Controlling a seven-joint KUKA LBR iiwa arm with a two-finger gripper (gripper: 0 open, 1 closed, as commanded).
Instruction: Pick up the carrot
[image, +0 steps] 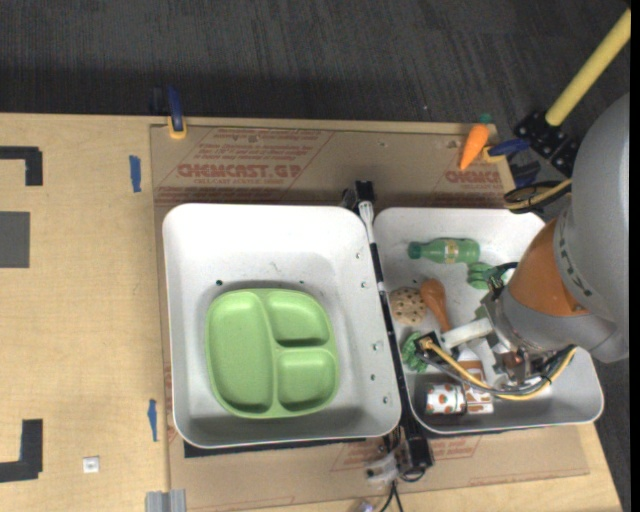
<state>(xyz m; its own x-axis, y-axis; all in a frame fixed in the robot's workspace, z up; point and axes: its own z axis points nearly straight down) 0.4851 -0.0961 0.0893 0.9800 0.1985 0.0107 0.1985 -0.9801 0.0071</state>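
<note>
Orange, the carrot (473, 145) lies on the table (80, 300) behind the right bin (580, 400). The tool (478, 345) sits low in that bin; whether it is clenched cannot be told.

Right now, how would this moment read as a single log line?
arm: low over right white bin | orange carrot: on the cardboard beyond the bins, not held | green divided plate: in left white bin

The flat brown cardboard sheet (250, 160) lying under the bins carries red print reading "CHEMCAST GP" near its upper edge, with a line of smaller red lettering above it too faint to read.
</note>
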